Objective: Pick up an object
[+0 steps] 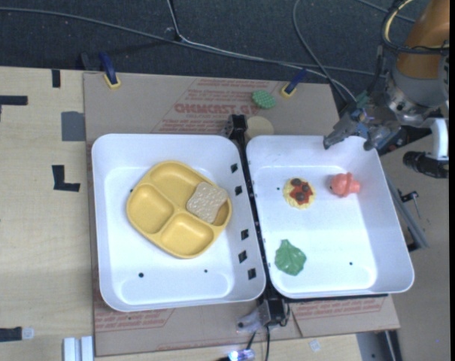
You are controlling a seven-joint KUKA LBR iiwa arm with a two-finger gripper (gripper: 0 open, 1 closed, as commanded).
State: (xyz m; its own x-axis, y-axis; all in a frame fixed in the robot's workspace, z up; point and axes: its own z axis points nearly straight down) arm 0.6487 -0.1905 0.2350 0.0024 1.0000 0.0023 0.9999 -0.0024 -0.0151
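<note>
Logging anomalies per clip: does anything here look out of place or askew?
One item: a small green waffle-textured toy piece lies on the brown cardboard behind the two white bins, outside both. The yellow divided plate sits rotated in the left bin. No visible spills or damage.

Counted two white bins: left bin (114, 224) and right bin (377, 232), side by side. Left bin held one yellow divided plate (156, 209) with three compartments and one cracker (206, 201) on it. Right bin held three items: one small pizza-like piece (299, 193), one pink piece (344, 184), one green leafy piece (290, 258). On the bench beyond the bins' far edge: one green waffle-textured piece (263, 98), two blue-and-yellow clamps (109, 72) (293, 83)
</note>
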